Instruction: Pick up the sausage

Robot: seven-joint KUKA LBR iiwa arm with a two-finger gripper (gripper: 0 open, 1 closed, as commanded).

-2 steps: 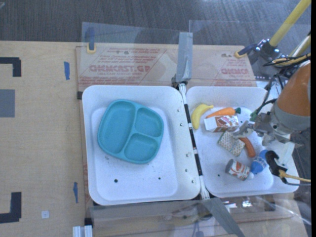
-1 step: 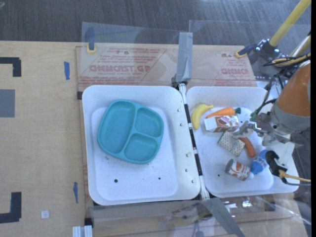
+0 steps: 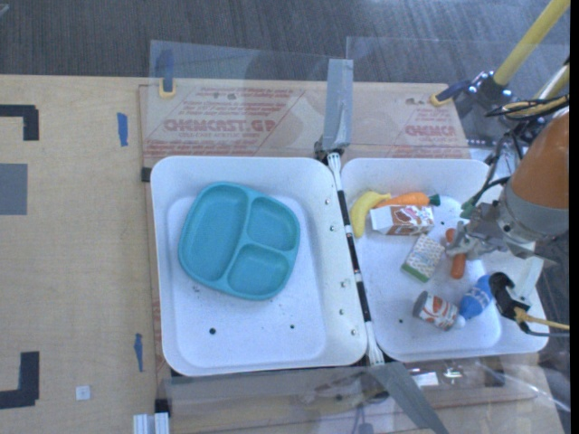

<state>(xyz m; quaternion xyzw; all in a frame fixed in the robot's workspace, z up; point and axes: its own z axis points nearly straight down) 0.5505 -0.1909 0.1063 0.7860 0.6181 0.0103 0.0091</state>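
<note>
- At the right side of the right bin (image 3: pixel 398 340), the gripper (image 3: pixel 462 244) hangs low over the floor; the wrist hides its tip, so whether it is released or clenched cannot be told.
- Directly under the gripper, on the near side, a short reddish sausage (image 3: pixel 459 265) pokes out. It touches or nearly touches the tip, and a grasp cannot be confirmed.
- Just left of the gripper lies a small green-and-white packet (image 3: pixel 422 258), tilted, with a thin strip of bare floor between it and the sausage.
- Nearer the camera from the gripper, a blue bottle (image 3: pixel 475 299) and a can (image 3: pixel 436 310) lie side by side, close to the bin's front rim.
- Left and farther back lie a drink carton (image 3: pixel 403 220), a carrot (image 3: pixel 412 199) and a banana (image 3: pixel 362 212), the banana close to the rim shared by the two bins.
- Right of the gripper, the bin's right wall is close.
- Well left, across the shared rim, the left bin (image 3: pixel 244 346) holds a teal divided plate (image 3: pixel 240 240) with open white floor around it.
</note>
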